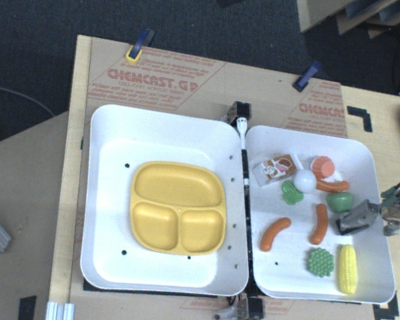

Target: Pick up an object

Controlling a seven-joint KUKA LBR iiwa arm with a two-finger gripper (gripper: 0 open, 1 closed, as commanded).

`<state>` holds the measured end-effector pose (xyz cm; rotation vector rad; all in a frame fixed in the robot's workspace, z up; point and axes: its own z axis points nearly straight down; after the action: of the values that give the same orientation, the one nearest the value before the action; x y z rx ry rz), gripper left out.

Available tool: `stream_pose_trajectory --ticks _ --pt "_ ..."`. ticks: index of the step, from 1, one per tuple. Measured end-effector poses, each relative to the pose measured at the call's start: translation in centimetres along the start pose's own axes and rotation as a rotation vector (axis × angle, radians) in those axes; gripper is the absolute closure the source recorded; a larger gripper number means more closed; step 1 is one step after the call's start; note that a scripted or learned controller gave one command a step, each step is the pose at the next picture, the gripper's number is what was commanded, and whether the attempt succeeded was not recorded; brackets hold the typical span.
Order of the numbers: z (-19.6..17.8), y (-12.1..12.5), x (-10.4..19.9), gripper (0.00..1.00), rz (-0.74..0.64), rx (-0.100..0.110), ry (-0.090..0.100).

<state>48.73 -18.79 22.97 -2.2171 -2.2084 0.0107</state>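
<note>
Bench [196, 87]: brown board printed with red lettering, bearing two shallow white bins side by side; a yellow clamp [135, 52] and a blue clamp [306, 76] sit on its far edge.
Left bin [99, 200]: white, rounded corners, holding one item.
Right bin [378, 176]: white, touching the left bin along the centre seam, holding the toy food.
Yellow tray [177, 207]: three-compartment plastic plate, centred in the left bin, one long compartment on the far side and two smaller ones on the near side.
Gripper [356, 218]: dark, reaching in from the right, low over the right side of the right bin, just beside the green leafy piece and above the corn. Whether its grip is released or clenched cannot be told; nothing is visibly between its fingers.
Corn cob [348, 268]: yellow, lying lengthwise near the bin's near-right corner.
Sausages: one orange-red [274, 233] tilted near the bin's left-centre; one [320, 223] upright in the middle; one [332, 186] lying crosswise on the far side.
Snack packet [277, 169]: white with brown and red print, far-left area of the right bin.
Broccoli [320, 262]: green, textured, just left of the corn.
Green leafy piece [340, 201]: beside the gripper.
Small green piece [292, 195]: just below the white ball.
White ball [304, 181]: touching the crosswise sausage.
Red-orange round piece [323, 167]: on the far side, near the ball.
</note>
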Motion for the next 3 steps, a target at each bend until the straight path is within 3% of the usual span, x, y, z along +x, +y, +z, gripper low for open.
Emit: stream_pose_trajectory --ticks 1,3 --pt "-0.7 0.3 0.1 0.0 -0.004 -0.013 -0.004" --pt "10.9 1.1 0.2 0.0 -0.004 -0.007 -0.001"
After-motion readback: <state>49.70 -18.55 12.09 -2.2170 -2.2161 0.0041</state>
